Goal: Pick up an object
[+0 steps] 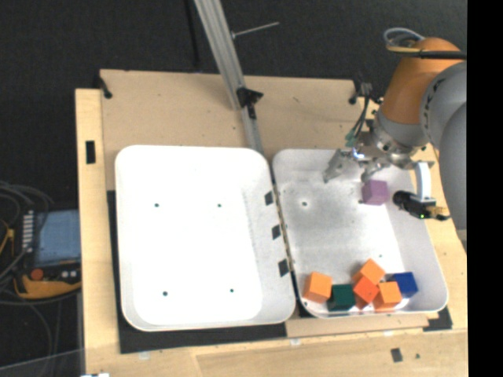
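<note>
A purple block is seen just below the gripper, over the far part of the right bin, and it appears to be lifted clear of the bin floor rather than lying on it. One grey finger is spread out toward the left of the purple block and another part reaches down to its top edge, so the block is judged to be caught at its upper side between the fingers, though the far finger is hidden and the grip cannot be confirmed as firm. Well away from the purple block, along the near rim of the right bin, a cluster of cubes is gathered: an orange cube, a green cube, further orange cubes touching one another, and a blue cube at the end nearest the arm. The left bin lies on the opposite side of the purple block. For the lift to be done well, the closure should be kept steady, the rise taken straight and slowly, and any sideways swing avoided, since a block held by so little of its height could be tipped out.
</note>
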Robot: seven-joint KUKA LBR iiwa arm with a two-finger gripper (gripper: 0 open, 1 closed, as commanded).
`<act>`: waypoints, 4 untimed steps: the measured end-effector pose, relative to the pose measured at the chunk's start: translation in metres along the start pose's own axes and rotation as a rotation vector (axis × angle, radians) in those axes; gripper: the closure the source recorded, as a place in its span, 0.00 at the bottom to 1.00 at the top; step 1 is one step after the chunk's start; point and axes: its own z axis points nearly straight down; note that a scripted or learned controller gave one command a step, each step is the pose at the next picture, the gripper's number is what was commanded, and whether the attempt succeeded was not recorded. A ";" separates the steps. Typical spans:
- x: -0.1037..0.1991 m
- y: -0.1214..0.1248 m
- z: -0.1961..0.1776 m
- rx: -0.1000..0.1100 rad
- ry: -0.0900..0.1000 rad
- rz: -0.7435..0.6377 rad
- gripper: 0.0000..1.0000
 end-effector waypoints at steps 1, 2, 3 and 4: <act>-0.001 0.000 0.038 -0.001 0.000 0.000 0.00; -0.003 0.002 0.023 -0.008 -0.003 -0.001 1.00; -0.003 -0.005 -0.025 -0.010 0.003 0.001 1.00; -0.013 -0.002 -0.086 -0.013 0.001 0.003 1.00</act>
